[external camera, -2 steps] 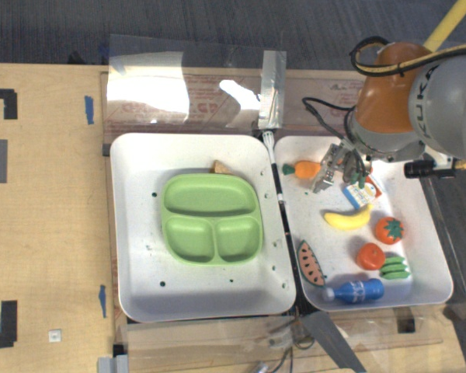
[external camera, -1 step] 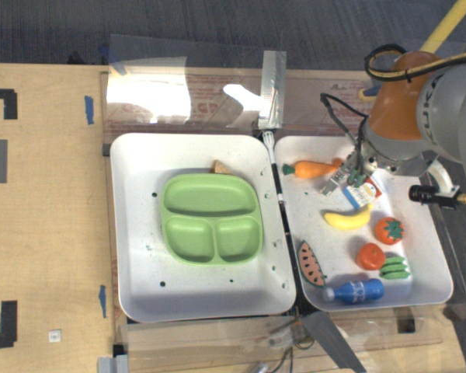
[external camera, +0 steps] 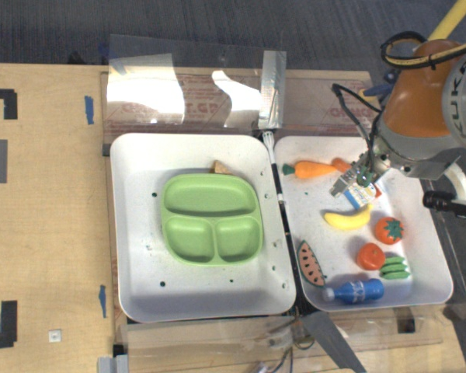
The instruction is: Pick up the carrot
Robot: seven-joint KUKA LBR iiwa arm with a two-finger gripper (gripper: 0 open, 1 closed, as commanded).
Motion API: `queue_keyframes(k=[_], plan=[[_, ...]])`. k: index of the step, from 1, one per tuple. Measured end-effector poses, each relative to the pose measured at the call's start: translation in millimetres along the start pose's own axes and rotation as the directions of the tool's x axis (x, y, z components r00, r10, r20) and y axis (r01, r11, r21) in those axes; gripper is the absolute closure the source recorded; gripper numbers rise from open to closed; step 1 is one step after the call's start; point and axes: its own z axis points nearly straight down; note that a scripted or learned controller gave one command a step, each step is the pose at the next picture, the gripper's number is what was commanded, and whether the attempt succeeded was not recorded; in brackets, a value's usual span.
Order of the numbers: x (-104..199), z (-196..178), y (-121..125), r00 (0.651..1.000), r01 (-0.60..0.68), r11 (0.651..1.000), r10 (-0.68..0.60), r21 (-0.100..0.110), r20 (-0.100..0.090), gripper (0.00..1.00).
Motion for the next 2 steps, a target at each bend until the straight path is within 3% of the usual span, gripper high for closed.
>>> queue_keyframes(k=[1,2], plan=[[1,3,-1,1.000,-0.001,1.000,0.001,0.005,-0.004,0.00],[-17,-24,77,0.844,-0.536,0.844,0.536,0.003,0.001,0.00]])
